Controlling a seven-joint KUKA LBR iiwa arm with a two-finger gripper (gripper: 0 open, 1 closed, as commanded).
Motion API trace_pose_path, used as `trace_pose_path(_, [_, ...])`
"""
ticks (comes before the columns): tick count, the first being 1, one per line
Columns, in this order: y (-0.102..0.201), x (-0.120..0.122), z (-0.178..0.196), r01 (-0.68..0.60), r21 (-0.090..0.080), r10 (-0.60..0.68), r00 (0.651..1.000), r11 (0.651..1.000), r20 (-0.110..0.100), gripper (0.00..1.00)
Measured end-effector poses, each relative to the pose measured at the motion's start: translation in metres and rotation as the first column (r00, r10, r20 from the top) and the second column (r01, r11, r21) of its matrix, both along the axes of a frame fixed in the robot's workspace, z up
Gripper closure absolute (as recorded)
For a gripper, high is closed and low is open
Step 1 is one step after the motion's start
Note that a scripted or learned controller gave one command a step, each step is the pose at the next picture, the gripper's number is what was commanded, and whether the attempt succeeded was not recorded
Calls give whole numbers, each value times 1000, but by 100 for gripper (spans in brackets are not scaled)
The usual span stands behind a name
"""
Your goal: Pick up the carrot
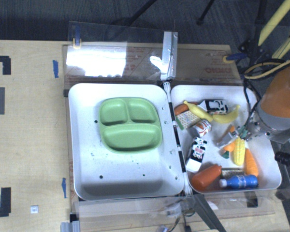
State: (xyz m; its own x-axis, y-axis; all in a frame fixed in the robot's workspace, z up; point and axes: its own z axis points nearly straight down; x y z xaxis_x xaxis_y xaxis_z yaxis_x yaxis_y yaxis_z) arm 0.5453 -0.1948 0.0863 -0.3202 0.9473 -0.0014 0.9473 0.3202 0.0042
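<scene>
Carrot [251,162] lies in the right bin [275,178], just beside the corn cob [239,150] on the side away from the green tray [130,123]. It looks like light, rigid, smooth plastic, likely to slip, so its thick middle is the best hold. Its long axis runs nearly front to back, narrow end toward the blue bottle [239,181]. Whether the gripper [242,132] is spread or clenched, I cannot tell.

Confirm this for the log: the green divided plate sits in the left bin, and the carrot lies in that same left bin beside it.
Wrong in one respect. The camera view shows the green divided plate in the left bin, as stated, but the carrot lies in the right bin, next to the corn cob and just above the blue bottle.
</scene>
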Motion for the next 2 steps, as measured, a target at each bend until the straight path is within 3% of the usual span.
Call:
trace_pose_path(1, [-2, 1, 11, 5, -1, -5, 1000, 1000, 5, 100])
trace_pose_path(2, [28, 70, 136, -89, -2, 89, 996, 996, -1, 100])
